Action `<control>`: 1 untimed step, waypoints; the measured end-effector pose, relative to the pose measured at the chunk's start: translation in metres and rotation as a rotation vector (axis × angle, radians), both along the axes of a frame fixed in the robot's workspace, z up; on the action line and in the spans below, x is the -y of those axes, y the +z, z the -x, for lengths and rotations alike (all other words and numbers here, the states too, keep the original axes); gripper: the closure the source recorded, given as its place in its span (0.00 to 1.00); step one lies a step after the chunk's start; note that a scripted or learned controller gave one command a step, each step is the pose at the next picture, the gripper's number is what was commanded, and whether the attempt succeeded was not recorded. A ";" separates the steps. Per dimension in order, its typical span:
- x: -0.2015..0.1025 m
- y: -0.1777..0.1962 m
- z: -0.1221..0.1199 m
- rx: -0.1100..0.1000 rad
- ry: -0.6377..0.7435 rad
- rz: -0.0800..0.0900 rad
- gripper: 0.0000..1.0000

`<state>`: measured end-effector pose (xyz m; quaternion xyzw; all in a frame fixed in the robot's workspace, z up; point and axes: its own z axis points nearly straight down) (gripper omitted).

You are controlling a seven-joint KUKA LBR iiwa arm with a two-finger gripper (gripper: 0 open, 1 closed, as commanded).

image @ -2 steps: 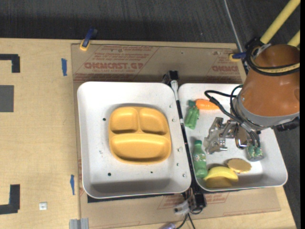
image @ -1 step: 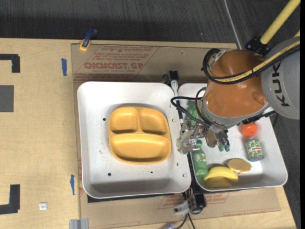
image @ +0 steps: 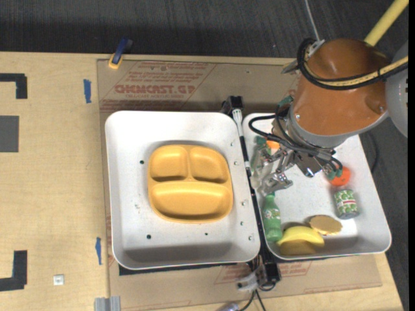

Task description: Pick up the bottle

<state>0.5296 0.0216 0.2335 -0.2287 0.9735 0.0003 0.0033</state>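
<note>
Orange band on the arm (image: pixel 340 86) sits closest to the cam. Green bottle (image: pixel 270 217) lies at the right bin's (image: pixel 373 235) left wall, touching a banana (image: pixel 301 237). Gripper (image: pixel 277 175) hovers just above it, can't tell open/shut. Approach step imo; next: drop straight down, w/ fingers straddling the bottle.

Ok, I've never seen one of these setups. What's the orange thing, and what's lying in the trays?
The orange-banded shape is a robot arm reaching in from the right, filmed by one fixed camera looking down. Its gripper hangs over the right white bin, just above a green bottle it is meant to pick up. Whether anything sits between its fingers can't be told. That bin also holds a banana, a brown cookie-like disc, a small can with a green label and an orange toy. The left bin holds a yellow divided plate.
</note>
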 end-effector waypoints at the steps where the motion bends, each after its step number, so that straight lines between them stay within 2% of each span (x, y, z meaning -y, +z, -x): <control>1: -0.033 -0.048 -0.026 -0.003 0.415 0.002 1.00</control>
